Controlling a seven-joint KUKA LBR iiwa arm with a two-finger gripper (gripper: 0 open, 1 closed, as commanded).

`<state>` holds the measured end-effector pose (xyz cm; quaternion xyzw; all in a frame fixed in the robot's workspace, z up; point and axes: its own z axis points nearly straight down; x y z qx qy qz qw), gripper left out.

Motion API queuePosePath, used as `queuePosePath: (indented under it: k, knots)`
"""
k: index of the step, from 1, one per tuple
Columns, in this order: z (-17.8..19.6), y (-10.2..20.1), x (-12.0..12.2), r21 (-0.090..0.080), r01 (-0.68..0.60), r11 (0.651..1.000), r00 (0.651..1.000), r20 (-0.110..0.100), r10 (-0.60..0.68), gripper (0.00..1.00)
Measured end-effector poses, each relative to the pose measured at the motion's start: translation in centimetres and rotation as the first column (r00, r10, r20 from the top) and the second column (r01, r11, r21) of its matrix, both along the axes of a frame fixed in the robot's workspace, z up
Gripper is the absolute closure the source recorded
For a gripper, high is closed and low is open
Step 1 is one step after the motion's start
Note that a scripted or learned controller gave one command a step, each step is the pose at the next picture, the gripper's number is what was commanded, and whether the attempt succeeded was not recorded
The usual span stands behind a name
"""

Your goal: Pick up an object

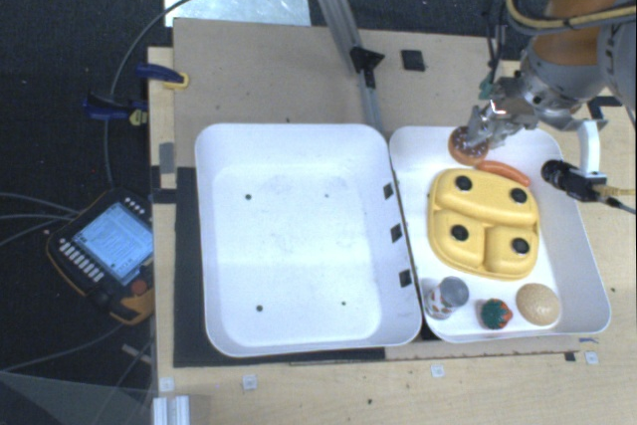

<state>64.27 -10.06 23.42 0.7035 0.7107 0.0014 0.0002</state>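
On the tabletop [279, 65] the left bin [289, 234] holds nothing to grasp; the work is all in the right bin [587, 299]. Along its near edge lie a small grey piece [446, 296], a green-and-red ball [496, 313] and a tan egg [538, 302], near one another but apart. A yellow tray [485, 221] with dark spots fills the middle, and an orange strip [503, 171] lies just beyond its far edge.

The claw [485, 131] hangs low at the far-left corner of the right bin, right over a brown disc [466, 150], which looks like the target. Whether the claw is spread or pressed together cannot be told from here, nor whether it touches the disc.

To do this step well, it should probably come straight down, centred on the disc, staying off the bin wall and the tray, and pinch across the rim before lifting slowly.

The disc is flat, round and reddish-brown, partly hidden beneath the claw; its low profile likely gives little to pinch.
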Motion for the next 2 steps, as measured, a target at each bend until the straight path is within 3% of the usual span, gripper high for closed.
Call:
queuePosePath:
  k: [2]
  knots:
    - [-1.0, 9.4, -2.4, 0.000, 0.001, 1.000, 1.000, -0.001, -0.001, 1.00]
